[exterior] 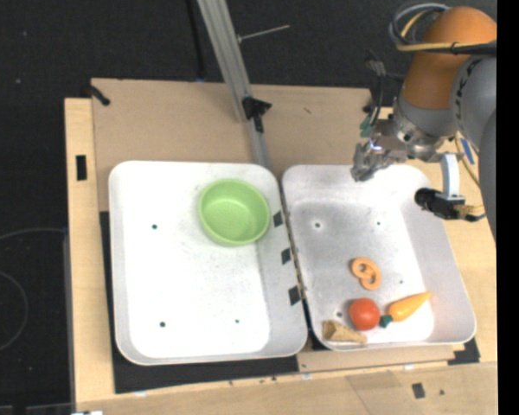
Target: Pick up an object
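Note:
In the right bin (346, 223), near its front edge, lie a red tomato (363, 314), an orange carrot (408, 305), an orange pretzel-shaped piece (365, 271) and a tan scrap (344, 334). A green bowl (233, 212) sits at the back of the left bin (164, 275). My gripper (364, 169) hangs over the back edge of the right bin, well away from the small objects, with nothing visible between its fingers.
A grey metal pole (229, 59) slants up from between the bins at the back. The bins rest on a tan board (173, 119) with dark floor around it.

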`<state>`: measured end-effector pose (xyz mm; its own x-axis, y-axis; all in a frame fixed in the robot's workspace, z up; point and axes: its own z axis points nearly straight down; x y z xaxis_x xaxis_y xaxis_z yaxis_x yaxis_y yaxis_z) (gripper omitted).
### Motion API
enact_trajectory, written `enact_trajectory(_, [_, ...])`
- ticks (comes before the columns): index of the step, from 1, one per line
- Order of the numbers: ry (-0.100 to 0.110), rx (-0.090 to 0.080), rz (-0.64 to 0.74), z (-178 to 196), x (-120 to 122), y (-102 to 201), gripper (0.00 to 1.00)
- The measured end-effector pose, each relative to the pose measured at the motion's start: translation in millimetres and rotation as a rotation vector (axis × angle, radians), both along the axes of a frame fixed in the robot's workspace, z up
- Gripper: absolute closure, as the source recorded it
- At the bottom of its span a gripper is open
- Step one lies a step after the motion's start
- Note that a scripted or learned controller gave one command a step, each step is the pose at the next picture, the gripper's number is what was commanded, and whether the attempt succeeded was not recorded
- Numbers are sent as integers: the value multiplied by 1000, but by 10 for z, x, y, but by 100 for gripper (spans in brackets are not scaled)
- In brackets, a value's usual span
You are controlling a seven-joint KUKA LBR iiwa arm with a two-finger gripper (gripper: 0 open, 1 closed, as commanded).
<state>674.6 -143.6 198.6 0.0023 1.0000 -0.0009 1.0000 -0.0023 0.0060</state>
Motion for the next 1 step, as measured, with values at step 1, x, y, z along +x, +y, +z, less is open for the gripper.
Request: enact_trajectory(1, [-1,-1,3,490,-60,27,100])
